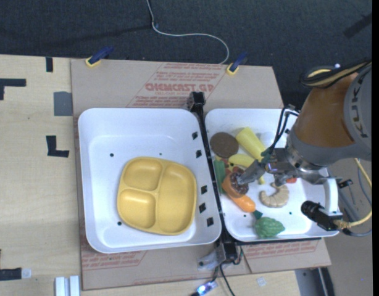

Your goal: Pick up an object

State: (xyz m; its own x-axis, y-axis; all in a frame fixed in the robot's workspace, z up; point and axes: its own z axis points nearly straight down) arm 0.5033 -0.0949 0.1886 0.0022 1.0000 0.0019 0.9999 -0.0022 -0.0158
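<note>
My pincer (pixel 246 176) hangs low in the right bin (pixel 300 230), just beside the orange carrot (pixel 237 198); whether it is clenched, I cannot tell. I should centre over the carrot's body, descend squarely, then lift slowly.

Arm (pixel 337 122) cut off at right; gripper (pixel 248 176) fingers blurred — state unclear.

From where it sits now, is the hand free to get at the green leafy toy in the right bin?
Probably yes. The green leafy toy lies alone near the bin's front wall, nothing on it, just below the hand.
</note>
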